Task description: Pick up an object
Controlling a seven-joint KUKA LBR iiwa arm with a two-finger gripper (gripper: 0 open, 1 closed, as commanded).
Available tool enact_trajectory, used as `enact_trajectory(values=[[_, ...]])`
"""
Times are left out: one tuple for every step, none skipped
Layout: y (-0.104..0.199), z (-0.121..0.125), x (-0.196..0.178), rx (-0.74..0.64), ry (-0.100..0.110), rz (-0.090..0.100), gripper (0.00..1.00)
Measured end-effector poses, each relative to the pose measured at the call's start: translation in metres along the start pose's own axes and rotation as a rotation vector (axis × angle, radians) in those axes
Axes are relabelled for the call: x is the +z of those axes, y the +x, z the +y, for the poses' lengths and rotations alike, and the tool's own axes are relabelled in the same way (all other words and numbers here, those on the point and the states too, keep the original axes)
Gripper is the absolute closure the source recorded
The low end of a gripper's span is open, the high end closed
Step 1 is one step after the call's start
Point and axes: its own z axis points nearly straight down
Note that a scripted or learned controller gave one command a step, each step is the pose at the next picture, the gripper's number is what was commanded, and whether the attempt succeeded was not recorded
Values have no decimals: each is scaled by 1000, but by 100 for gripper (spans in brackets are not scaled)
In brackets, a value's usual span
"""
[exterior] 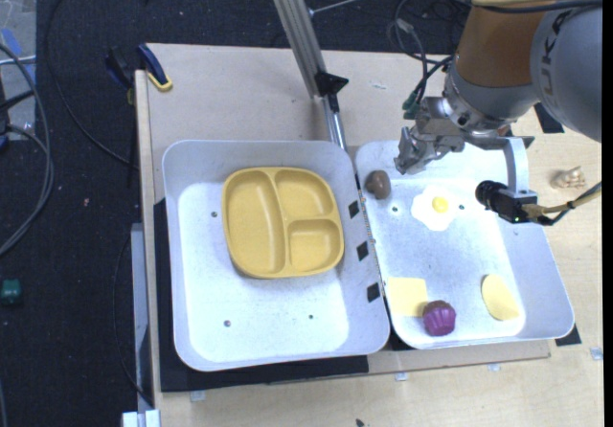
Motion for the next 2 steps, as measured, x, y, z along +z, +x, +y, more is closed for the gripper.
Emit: enact_trajectory(values=[[54, 2, -1, 0, -2, -1, 100], [105, 6, 22, 1, 1, -1, 100]])
